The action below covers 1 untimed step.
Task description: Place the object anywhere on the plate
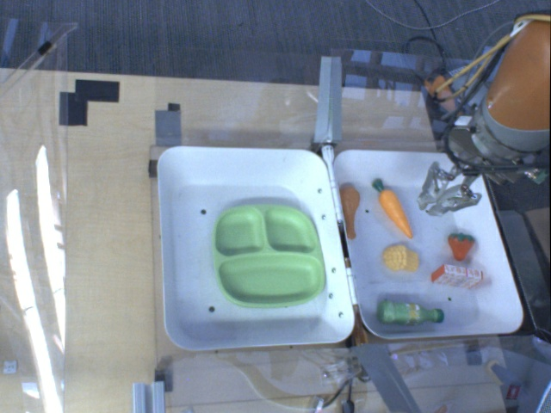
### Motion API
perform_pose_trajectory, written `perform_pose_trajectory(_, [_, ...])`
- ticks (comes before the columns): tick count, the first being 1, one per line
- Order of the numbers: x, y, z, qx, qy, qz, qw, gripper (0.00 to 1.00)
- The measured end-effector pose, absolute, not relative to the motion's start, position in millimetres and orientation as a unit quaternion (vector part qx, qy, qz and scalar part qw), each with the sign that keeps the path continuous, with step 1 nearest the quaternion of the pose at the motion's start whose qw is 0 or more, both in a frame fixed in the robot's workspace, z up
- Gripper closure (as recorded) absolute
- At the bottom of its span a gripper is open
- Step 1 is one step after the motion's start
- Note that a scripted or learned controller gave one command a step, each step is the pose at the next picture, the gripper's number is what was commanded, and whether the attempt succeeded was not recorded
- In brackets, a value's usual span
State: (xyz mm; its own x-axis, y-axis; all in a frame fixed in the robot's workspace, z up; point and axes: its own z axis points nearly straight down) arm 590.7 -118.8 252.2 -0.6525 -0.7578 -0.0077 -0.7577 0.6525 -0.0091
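Sitting in the left half of the frame is a white bin [176, 256], and a green plate [269, 256] lies flat in the middle of it. The plate has three parts: two small ones at the top and one long one at the bottom. All three parts show bare green.

Right beside it, in the right half of the frame, is a second white bin [508, 304]. The two bins touch along their middle edge. The toy food lies in this right bin. A brown, long piece of food [349, 206] lies by the left wall, close to the middle edge. Next to it is an orange carrot [394, 211] with a green top, lying at a slant. Below the carrot is a small, bumpy yellow piece [400, 257]. To the right of that is a red strawberry [461, 245], and just under it lies a small red and white box [458, 274]. A green bottle [409, 313] lies on its side near the bottom edge of the bin.

The grey arm [516, 93] with its orange band comes in from the upper right of the frame. The gripper [448, 192] hangs over the upper right part of the right bin, to the right of the carrot and above the strawberry. Its shiny fingers look spread a little, and nothing is between them.

The bench [103, 256] under the bins is pale wood. Some cables [422, 15] lie on the dark floor at the top right.
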Motion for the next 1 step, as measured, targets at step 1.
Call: perform_pose_trajectory(1, [561.0,-48.9,262.6,-0.404,0.915,-0.0011,0.005,1.0])
